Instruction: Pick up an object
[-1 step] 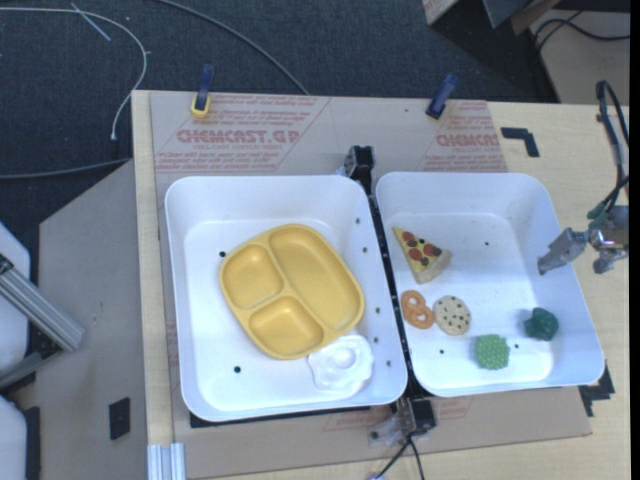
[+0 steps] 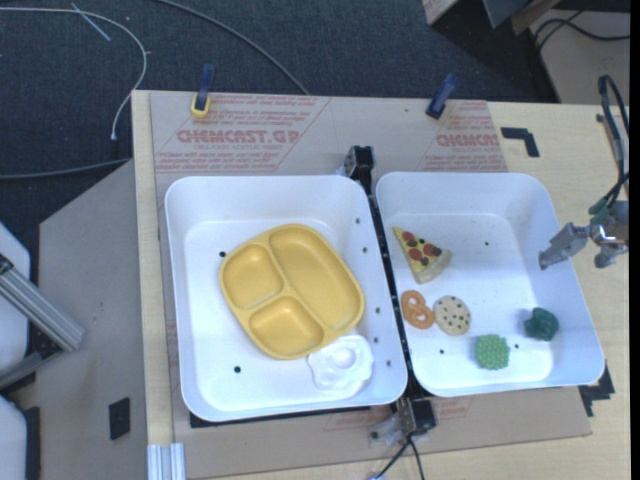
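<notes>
Camera view, read from my remote station left to right: farthest from the gripper, in the left bin (image 2: 190,208), I see a yellow divided tray (image 2: 291,289) with its long axis slanting from upper left to lower right, and a white fried-egg toy (image 2: 340,363) touching its lower corner. Nearer, in the right bin (image 2: 520,190), a pizza slice (image 2: 419,253) points down and right, with a pretzel (image 2: 417,310), a cookie (image 2: 452,315), a light green ball (image 2: 491,351) and a dark green broccoli piece (image 2: 541,324) below the gripper. At the far right my gripper (image 2: 578,247) hangs over that bin's right rim with nothing between its fingers, which look spread apart.
</notes>
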Controlling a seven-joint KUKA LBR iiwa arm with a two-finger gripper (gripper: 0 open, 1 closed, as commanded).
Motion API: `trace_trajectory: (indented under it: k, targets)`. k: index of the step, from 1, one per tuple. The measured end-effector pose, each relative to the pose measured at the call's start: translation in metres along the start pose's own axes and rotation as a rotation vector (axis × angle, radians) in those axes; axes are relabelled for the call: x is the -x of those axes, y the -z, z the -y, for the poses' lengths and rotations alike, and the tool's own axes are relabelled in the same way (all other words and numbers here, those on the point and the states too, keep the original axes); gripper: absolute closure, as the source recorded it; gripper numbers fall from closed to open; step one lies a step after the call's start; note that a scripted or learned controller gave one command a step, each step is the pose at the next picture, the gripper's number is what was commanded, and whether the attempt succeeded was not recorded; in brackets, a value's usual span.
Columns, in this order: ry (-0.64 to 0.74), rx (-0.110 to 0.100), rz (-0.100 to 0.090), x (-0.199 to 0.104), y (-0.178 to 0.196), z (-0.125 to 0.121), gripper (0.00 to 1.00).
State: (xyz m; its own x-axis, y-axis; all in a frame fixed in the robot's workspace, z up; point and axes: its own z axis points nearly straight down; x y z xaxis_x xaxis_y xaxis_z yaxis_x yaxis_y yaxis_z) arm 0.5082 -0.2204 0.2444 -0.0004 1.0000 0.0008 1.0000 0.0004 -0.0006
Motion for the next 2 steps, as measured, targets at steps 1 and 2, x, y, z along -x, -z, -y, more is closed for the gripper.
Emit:
trace_trajectory:
  k: [1, 2]
  targets:
    - [0.001, -0.006, -0.003, -0.011, -0.056, -0.002, 0.00]
    - [0.000, -0.006, -0.003, -0.018, -0.118, -0.001, 0.00]
